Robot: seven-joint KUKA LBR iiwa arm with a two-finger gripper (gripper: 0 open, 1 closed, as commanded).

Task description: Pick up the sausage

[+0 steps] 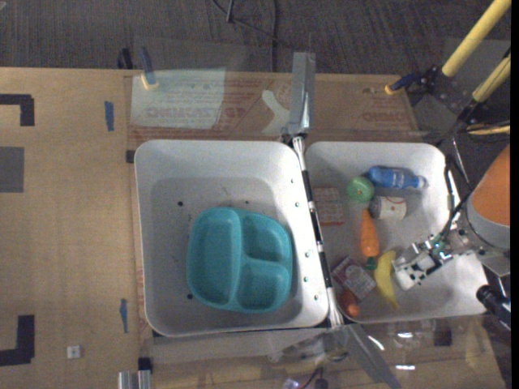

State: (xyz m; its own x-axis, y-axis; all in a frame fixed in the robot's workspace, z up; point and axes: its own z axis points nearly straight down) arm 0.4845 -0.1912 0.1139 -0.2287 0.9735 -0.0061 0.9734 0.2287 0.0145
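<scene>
A small reddish-brown piece, possibly the sausage, lies in the front left corner of the right bin; it is partly tucked under a brown packet. My gripper hangs low over the bin's front right part, just right of a yellow banana. It is roughly a banana's length away from the reddish piece. I see nothing held in it. The arm's orange band shows at the right edge.
The right bin also holds an orange carrot, a green ball, a small can, a blue bottle and a pale pink box. A teal divided plate lies in the left bin.
</scene>
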